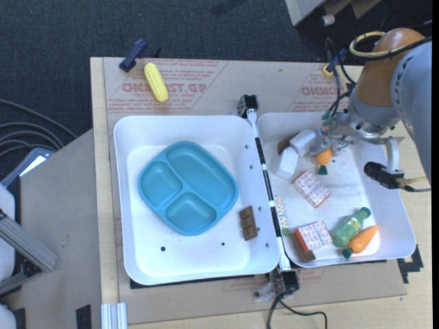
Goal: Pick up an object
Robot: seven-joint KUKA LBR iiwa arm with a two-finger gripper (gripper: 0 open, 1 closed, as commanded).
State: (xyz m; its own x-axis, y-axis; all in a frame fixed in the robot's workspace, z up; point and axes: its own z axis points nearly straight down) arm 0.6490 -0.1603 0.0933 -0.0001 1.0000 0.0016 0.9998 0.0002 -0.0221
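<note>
My gripper [330,142] hangs low over the back of the right bin [405,218], under the grey arm with its orange band. A small orange piece [323,157] with a green bit below it lies right beneath the gripper; whether it is held is unclear. Just left of the gripper sit two white blocks [302,141] [288,162]. A red-and-white patterned box [311,188] lies in the middle of the bin. A second patterned box [313,236], a green bottle [350,227] and an orange carrot [363,238] lie near the front edge.
The left bin [130,142] holds a blue divided plate [188,187] and a brown chocolate bar [247,223] by the divider. A yellow corn cob [156,81] and a blue clip [132,55] lie on the bench behind it. A black cable part [383,173] hangs right of the gripper.
</note>
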